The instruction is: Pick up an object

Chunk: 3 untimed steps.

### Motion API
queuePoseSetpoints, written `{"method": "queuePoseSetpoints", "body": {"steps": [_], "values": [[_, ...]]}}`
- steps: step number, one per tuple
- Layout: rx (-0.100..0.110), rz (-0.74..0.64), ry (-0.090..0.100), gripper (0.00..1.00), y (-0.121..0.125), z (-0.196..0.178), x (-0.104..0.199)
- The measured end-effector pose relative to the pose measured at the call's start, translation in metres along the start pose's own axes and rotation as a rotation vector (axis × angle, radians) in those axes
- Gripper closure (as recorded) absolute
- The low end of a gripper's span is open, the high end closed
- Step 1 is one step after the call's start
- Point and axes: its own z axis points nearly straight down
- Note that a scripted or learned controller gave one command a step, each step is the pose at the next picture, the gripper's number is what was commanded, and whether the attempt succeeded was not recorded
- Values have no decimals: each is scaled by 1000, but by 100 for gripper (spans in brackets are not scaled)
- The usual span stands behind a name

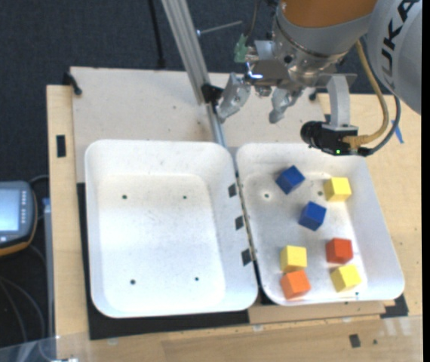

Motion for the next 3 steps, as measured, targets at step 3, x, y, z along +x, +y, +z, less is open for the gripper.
{"method": "queuePoseSetpoints", "body": {"steps": [3], "values": [[-14, 13, -1, 0, 2, -53, -17]]}}
